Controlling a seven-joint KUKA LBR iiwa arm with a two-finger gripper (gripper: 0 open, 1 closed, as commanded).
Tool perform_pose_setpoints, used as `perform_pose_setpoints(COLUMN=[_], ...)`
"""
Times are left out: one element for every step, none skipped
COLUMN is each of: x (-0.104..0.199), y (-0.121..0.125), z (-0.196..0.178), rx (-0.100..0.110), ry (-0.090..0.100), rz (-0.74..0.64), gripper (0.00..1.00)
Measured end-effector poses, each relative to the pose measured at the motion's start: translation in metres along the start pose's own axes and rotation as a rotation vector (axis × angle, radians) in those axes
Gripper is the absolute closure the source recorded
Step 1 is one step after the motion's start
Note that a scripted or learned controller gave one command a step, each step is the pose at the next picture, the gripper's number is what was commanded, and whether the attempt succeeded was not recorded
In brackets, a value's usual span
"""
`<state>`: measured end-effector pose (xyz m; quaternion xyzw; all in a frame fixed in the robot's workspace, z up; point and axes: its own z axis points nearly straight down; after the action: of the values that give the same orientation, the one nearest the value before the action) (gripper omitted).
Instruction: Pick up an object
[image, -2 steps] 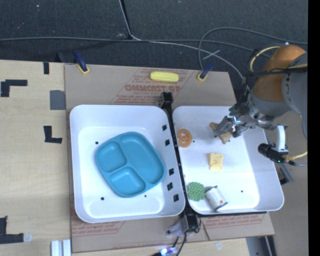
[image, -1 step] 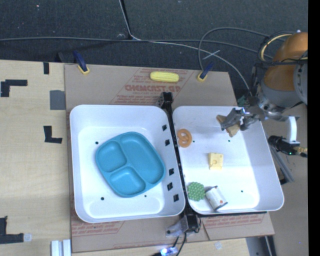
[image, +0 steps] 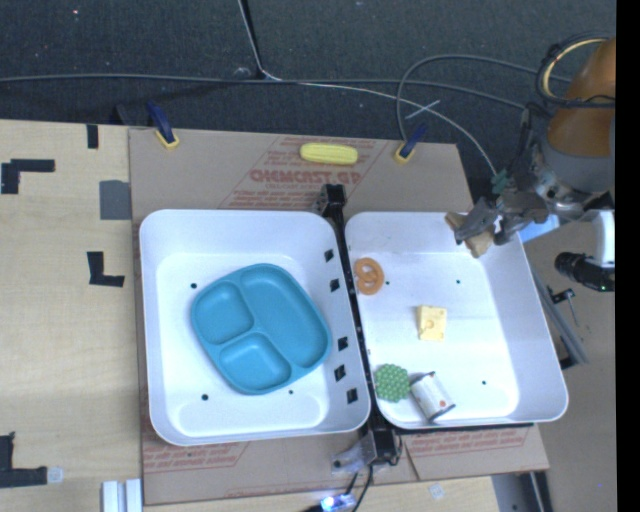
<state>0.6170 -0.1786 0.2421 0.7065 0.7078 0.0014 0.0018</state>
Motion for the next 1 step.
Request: perform_pose_setpoints(x=[0.0582], y=[-0.0021], z=[0.0076], rx=[0.006], ry=[0.002], rz=[-0.004], gripper=[1.0])
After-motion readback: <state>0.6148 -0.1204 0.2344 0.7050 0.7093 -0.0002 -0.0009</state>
